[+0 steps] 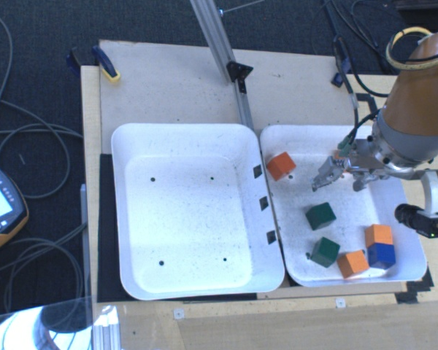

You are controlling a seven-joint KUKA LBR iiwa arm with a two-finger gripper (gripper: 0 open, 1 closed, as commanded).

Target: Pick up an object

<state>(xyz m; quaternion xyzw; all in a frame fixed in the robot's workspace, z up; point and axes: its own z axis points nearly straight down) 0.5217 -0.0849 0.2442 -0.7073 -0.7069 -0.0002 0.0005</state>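
- The claw (341, 175) hangs over the right bin (292, 265), fingers spread apart, gripping nothing.
- An orange block (281, 165) lies just to its left.
- Two green blocks (320, 216) (325, 251) sit below it.
- Further down-right sit orange (352, 263) and blue (381, 254) blocks.

Gripper (341, 177) over the right bin (299, 268), well above its floor. One block (281, 165) to its left, near the divider. Two blocks (320, 216) (325, 251) nearer the camera, just below the gripper. Three more blocks clustered in the near right corner (352, 263) (378, 234) (382, 254). Left bin (131, 141) further left.
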